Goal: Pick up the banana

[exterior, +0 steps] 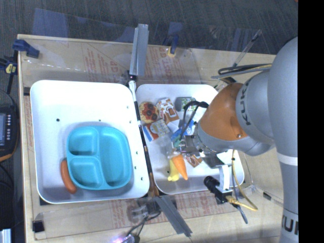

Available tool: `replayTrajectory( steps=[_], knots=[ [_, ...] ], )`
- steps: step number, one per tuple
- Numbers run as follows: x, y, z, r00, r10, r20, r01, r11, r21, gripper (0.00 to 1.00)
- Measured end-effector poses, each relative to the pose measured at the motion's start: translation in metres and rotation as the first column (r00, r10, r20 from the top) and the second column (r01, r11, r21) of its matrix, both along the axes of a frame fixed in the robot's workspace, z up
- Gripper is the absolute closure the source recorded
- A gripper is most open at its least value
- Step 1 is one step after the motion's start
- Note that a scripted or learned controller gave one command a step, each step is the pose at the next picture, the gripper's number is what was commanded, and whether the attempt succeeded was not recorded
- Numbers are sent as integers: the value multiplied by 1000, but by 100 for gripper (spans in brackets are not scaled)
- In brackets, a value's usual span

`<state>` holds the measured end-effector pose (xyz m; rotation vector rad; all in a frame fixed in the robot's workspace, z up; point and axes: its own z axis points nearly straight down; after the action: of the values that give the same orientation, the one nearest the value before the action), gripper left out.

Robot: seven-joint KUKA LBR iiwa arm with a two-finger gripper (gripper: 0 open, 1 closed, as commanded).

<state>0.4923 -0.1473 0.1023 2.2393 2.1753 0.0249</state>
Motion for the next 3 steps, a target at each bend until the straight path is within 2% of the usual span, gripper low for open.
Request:
replayTrajectory(
  steps=[1,2,3],
  knots=[
    [-15,31,-11,901,-434,-26,434,901,5,100],
    [-15,-32,213,949,-314,-26,314,949,4,100],
    [-17,16,4,871,-490,-34,490,871,3,100]
  ],
)
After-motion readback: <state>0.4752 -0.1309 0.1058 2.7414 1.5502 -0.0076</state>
